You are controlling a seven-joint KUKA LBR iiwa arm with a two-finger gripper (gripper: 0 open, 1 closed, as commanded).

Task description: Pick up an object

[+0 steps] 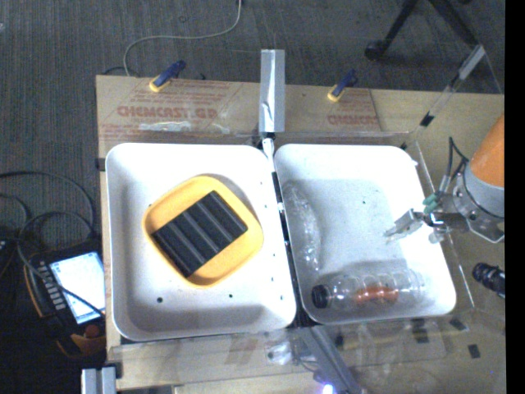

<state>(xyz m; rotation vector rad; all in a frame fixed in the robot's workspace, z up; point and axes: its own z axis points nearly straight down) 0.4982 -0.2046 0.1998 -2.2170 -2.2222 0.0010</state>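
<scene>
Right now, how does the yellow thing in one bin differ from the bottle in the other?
The yellow object is opaque, broad and flat with a black ribbed centre; the clear bottle is see-through and slender. The yellow object lies mid left bin, turned diagonally; the bottle lies along the right bin's near wall. Both lie apart from the gripper.

clamps: two, blue-yellow (166, 75), bench's far edge | tablet, possibly (75, 284): floor, left | chair base (418, 11): top right
</scene>
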